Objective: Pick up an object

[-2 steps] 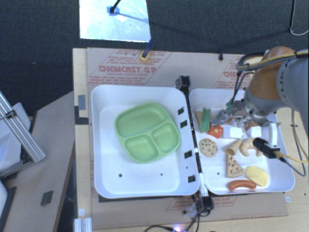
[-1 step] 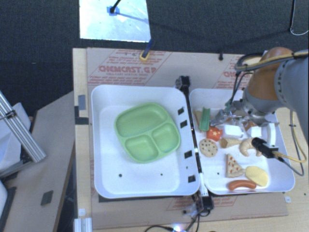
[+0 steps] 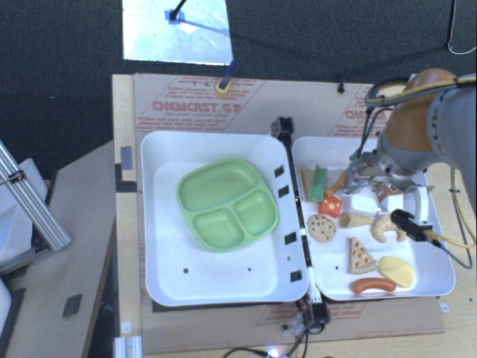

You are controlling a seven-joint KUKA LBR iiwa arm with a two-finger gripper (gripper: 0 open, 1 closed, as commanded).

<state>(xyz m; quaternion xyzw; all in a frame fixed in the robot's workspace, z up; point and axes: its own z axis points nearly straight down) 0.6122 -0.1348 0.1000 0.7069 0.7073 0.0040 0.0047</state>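
- Camera view is showing two shallow white bins sitting side by side on a bench, the left white bin (image 3: 160, 274) and the right white bin (image 3: 440, 274) touching along a black hinged divider.
- A pale green plastic tray with three compartments (image 3: 227, 203) is lying near the middle of the left bin, turned at a slant.
- The grey arm with an orange band (image 3: 417, 118) is reaching in from the right edge and hanging over the far half of the right bin.
- The two-finger gripper (image 3: 370, 176) is sitting low among the toy foods there; whether it is spread or pinching anything cannot be told.
- Toy foods are lying in the right bin: a green pod-shaped piece (image 3: 319, 183) near the far left corner, a round speckled cookie (image 3: 322, 228) by the left wall, a pale croissant (image 3: 387, 228) mid-bin, a pizza wedge (image 3: 361, 257), a yellow lemon-shaped piece (image 3: 396, 271) and a red sausage (image 3: 373, 285) along the near edge.
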